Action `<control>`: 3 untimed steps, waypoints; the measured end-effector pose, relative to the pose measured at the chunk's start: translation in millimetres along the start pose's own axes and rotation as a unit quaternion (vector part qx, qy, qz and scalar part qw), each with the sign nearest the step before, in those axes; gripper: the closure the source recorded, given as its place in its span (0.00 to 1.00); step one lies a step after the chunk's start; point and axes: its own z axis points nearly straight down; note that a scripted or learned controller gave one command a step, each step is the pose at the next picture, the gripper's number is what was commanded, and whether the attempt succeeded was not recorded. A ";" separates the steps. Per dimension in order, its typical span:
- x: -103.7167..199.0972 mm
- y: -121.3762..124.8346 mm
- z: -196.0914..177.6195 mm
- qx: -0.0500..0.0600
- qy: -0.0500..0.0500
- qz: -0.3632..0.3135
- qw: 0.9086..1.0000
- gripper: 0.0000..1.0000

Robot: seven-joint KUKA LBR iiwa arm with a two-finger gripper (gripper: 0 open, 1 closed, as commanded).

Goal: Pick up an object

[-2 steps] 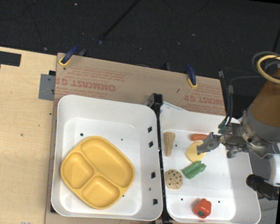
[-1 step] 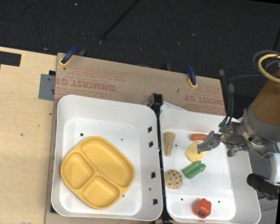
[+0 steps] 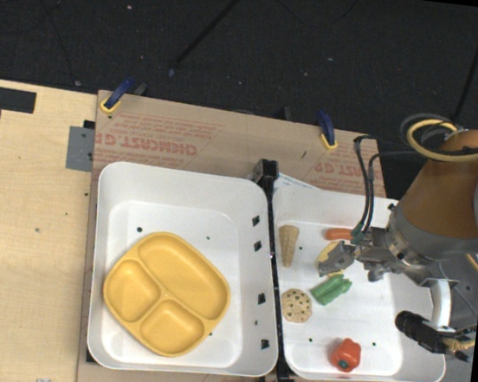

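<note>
The two shallow white bins (image 3: 182, 189) looked like smooth, faintly glossy plastic, and the yellow three-compartment plate (image 3: 166, 292) had a similar smooth plastic sheen. Beneath them lay a matt brown corrugated cardboard sheet (image 3: 211, 134) on a pale, matt wooden bench top (image 3: 15, 235). The red pepper-shaped toy (image 3: 345, 354) appeared shiny plastic.

The hand (image 3: 341, 259) partly covers a yellowish item (image 3: 330, 252); its grip is unclear

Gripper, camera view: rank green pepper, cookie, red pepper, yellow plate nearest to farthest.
From the gripper, over the right bin:
1. Green pepper, just below it in the view.
2. Cookie, lower left, near the divider.
3. Red pepper, at the right bin's near edge.
4. Yellow plate, in the left bin.
</note>
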 end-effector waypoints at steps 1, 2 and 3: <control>7.3 -6.6 58.3 0.000 0.000 0.000 1.000 0.00; 7.4 -5.8 108.6 -0.003 0.000 0.000 1.000 0.00; 7.5 -4.5 95.9 -0.006 0.000 0.000 1.000 1.00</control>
